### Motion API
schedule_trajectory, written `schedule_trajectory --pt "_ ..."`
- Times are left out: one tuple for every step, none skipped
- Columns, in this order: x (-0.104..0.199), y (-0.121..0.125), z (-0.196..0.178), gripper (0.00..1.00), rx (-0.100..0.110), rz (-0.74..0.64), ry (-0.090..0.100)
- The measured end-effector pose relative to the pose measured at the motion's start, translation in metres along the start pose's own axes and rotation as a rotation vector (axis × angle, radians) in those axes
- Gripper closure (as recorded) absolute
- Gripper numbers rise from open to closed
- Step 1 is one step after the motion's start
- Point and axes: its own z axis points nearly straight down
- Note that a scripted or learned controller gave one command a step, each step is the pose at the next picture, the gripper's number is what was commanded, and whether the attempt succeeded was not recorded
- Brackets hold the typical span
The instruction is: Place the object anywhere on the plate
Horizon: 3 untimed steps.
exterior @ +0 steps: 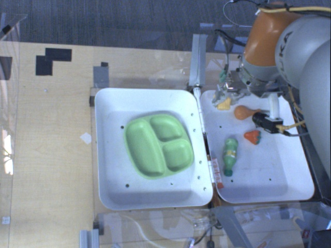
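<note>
White bins, wooden bench, grey carpet

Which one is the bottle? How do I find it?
Look in the right bin, the one without the green plate. The bottle lies near that bin's left wall, below the yellow piece. It is the only long green thing there, with a label round its middle.

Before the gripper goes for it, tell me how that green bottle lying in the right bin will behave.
The green bottle lies on its side in the right bin, so a sideways nudge would probably roll it. Its rounded, smooth-looking body may slip between two fingers. It looks like small plastic, so likely light and stiff.
</note>
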Motion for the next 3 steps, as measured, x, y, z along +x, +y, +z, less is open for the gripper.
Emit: schedule_trajectory --pt "0.088 0.000 0.001 1.00 0.001 -0.006 0.003" --pt "0.137 -0.057 -0.008 1.00 0.001 -0.219 0.003" --pt "0.136 -0.057 -0.008 0.00 0.001 -0.219 0.003"
